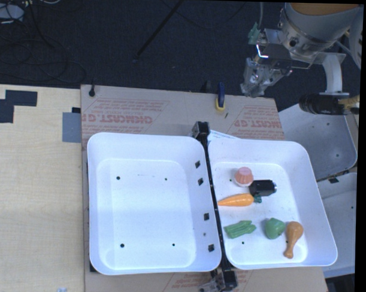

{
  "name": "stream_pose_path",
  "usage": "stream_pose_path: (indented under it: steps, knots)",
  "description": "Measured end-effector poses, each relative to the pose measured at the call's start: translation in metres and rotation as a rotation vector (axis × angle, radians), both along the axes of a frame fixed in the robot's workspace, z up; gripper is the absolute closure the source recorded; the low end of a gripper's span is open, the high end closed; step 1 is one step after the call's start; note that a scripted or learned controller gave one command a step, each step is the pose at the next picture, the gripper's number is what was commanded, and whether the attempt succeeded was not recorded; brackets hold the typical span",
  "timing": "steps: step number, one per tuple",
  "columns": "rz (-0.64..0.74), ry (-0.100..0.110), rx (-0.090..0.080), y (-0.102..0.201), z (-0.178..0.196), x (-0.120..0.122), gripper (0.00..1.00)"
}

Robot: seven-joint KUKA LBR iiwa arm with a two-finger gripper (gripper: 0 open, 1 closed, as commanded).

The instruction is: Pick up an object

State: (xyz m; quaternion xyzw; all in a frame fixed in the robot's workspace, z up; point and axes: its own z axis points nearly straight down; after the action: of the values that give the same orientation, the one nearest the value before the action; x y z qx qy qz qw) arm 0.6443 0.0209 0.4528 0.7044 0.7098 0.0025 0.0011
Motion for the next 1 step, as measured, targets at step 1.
stream_pose_path:
  steps: [1]
  knots:
    - [-0.005,0.019,-0.002,0.0302,-0.2182,-0.0024,1.0]
